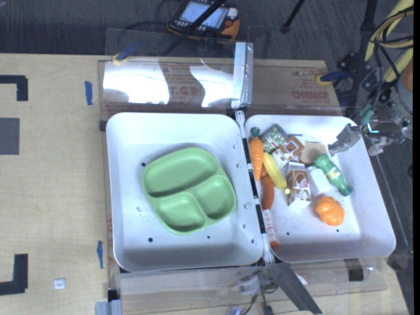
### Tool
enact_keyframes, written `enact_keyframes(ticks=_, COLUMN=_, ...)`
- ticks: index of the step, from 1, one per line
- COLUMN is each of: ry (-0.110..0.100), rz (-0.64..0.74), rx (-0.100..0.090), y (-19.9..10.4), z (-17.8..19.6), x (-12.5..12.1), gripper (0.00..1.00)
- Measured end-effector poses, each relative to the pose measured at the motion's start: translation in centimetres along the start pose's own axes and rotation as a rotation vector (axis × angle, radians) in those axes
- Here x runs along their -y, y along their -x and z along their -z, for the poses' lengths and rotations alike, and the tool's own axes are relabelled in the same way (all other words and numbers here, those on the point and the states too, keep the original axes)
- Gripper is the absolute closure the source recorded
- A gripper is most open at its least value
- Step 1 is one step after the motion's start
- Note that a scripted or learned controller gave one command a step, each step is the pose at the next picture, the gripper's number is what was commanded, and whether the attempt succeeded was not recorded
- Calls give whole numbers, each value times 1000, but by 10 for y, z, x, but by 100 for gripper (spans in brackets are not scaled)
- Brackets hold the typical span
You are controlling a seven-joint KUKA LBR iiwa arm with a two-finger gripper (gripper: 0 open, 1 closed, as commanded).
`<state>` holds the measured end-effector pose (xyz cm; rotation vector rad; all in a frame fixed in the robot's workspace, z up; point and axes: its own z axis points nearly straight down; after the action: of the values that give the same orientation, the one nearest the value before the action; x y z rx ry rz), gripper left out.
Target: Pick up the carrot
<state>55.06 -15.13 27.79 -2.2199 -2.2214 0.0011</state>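
The carrot (256, 154) is orange with a green top. It lies lengthwise along the left wall of the right bin (374, 238), its green end pointing to the back. My gripper (344, 139) hangs over the right bin's back right part, just above the green bottle (333, 174) and well to the right of the carrot. Nothing shows between the gripper and the carrot but loose food items.
A yellow banana (274, 171) and an orange-red long item (267, 191) lie right beside the carrot. Snack packets (296, 180), a brown piece (312, 152) and an orange fruit (329, 210) fill the middle. The left bin (125, 143) holds a green divided plate (188, 189).
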Motion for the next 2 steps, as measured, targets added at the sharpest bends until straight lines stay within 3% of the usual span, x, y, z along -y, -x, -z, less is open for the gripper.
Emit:
enact_keyframes(ticks=1, ry=0, rz=-92, rx=0, y=29, z=-179, x=55, gripper=0)
enact_keyframes(ticks=2, ry=2, rz=-94, rx=1, y=30, z=-170, x=54, gripper=100)
